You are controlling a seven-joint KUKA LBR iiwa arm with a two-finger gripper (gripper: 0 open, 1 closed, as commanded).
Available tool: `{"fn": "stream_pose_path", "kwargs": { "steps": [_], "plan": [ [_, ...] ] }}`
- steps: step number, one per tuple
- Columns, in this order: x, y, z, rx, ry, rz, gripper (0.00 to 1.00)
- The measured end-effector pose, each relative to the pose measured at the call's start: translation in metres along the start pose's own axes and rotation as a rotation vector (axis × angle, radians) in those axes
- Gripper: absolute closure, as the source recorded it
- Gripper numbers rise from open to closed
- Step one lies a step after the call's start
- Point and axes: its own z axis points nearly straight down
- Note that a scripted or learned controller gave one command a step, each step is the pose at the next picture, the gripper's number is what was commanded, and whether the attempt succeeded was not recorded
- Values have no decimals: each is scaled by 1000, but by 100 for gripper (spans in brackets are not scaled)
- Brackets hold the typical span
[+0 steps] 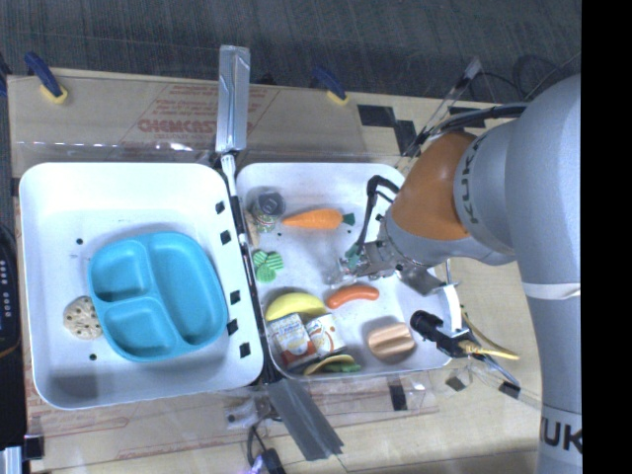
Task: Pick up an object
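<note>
My gripper (357,263) hangs low inside the right bin (314,178), just above and slightly right of a red-orange sausage (353,295). An orange carrot (312,219) lies at the bin's back, left of the gripper. A yellow banana (294,305), a printed snack pouch (304,338) and a tan bread roll (389,341) sit along the front. A small green ridged piece (267,262) and a grey can (266,203) lie near the left wall. Nothing shows between the fingers.
The left bin (49,197) holds a blue divided plate (155,291) and a cookie (82,317) at its left side. A metal clamp bar (232,97) rises behind the divider. The grey arm and its cables crowd the right bin's right side.
</note>
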Motion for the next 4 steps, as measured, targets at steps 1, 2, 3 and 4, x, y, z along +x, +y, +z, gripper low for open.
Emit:
{"fn": "stream_pose_path", "kwargs": {
  "steps": [1,2,3,4],
  "plan": [
    [45,-22,0,0,1,-281,100],
    [52,6,0,0,0,249,100],
    [16,-18,0,2,1,473,100],
    [-1,67,-1,-2,0,270,100]
  ]
}}
